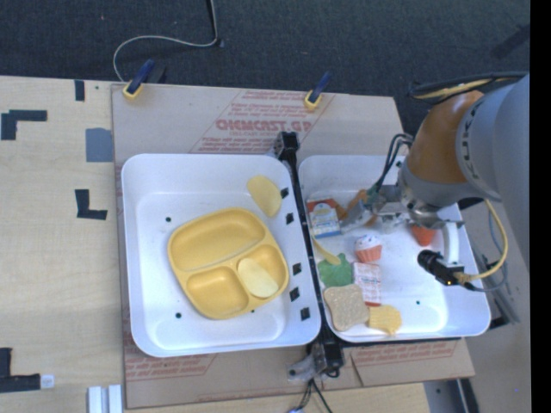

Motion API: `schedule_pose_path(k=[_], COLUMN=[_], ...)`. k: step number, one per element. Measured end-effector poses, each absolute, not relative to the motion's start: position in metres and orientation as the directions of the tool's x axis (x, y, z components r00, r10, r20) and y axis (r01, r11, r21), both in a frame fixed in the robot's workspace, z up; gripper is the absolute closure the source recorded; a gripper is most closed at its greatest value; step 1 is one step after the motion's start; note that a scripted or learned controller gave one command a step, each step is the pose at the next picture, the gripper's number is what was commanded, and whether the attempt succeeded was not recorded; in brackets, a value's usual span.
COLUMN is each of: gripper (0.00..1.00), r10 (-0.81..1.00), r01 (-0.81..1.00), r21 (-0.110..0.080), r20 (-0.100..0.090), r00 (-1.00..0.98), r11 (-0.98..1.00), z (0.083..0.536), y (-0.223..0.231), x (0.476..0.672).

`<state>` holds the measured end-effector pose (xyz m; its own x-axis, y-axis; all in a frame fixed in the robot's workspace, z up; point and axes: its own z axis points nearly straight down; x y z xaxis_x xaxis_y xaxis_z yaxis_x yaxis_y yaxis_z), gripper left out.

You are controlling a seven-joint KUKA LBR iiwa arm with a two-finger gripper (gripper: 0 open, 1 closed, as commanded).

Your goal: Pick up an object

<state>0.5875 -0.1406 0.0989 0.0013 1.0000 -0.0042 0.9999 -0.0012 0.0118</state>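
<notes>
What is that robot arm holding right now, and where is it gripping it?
That cannot be told. The gripper is low in the right bin among small toy foods, but the arm hides its tip, so no grasp is visible.

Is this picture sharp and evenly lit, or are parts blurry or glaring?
Camera view: soft all over, so small items in the right bin blur together; bright, even light, white bins nearly washed out; the yellow tray casts only a faint shadow; the arm looks smeared.
</notes>
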Motion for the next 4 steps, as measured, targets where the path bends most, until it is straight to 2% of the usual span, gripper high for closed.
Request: schedule_pose_path(k=[1, 2, 3, 4], gripper=[0.0, 0.0, 0.0, 0.0], r10=[1.0, 1.0, 1.0, 1.0], r01=[1.0, 1.0, 1.0, 1.0], r21=[0.001, -0.026, 0.002, 0.004], r20=[-0.002, -0.022, -0.005, -0.002], r00=[-0.002, -0.003, 0.003, -0.002], r11=[0.002, 0.002, -0.003, 0.002], z=[0.085, 0.085, 0.086, 0.085], y=[-0.132, -0.107, -0.101, -0.099], x=[0.632, 0.663, 0.594, 0.652])
